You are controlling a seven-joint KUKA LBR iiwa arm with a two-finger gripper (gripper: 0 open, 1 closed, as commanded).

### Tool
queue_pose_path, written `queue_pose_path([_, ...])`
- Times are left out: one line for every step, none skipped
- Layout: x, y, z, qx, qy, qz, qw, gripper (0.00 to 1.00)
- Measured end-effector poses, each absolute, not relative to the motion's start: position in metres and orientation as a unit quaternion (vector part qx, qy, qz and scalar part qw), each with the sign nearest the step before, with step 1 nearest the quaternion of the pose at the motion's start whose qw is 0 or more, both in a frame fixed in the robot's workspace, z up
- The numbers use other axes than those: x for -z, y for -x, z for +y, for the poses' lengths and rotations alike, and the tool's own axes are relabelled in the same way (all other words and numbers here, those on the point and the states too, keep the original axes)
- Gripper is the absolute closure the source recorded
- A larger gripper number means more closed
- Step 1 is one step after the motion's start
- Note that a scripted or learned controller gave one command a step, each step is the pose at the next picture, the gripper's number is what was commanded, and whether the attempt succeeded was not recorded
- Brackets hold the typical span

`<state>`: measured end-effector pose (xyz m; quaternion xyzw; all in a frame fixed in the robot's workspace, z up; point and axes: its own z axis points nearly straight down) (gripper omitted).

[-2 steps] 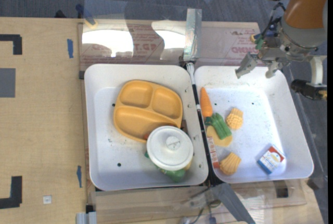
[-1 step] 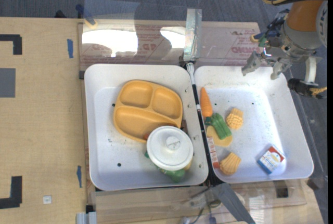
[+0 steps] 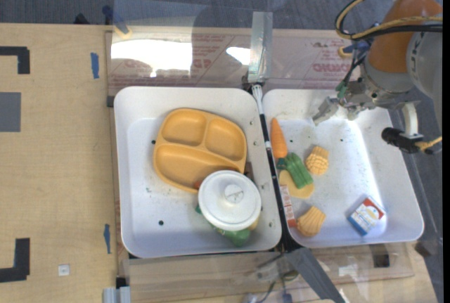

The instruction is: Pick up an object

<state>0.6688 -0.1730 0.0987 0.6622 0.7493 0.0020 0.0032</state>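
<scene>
Left bin [image 3: 133, 175] holds plate [image 3: 200, 147] and cup [image 3: 230, 200], right bin [image 3: 394, 189] carrot [image 3: 278, 138] and corn [image 3: 317, 159]; gripper [image 3: 330, 108] above, fingers open, gripping nothing.

Faint reddish printing runs across the clear plastic sheet [image 3: 211, 55] standing behind the two shallow white bins, but the letters are too small and washed out by glare to read. The small blue, white and red carton [image 3: 365, 215] in the right bin carries a printed face, and its wording is likewise too tiny to make out.
</scene>
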Motion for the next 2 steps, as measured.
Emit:
queue_pose_path([-0.087,-0.668,-0.094,-0.0018,-0.698,0.716,0.000,0.00])
queue_pose_path([-0.088,-0.610,-0.111,-0.0011,-0.667,0.745,0.002,0.00])
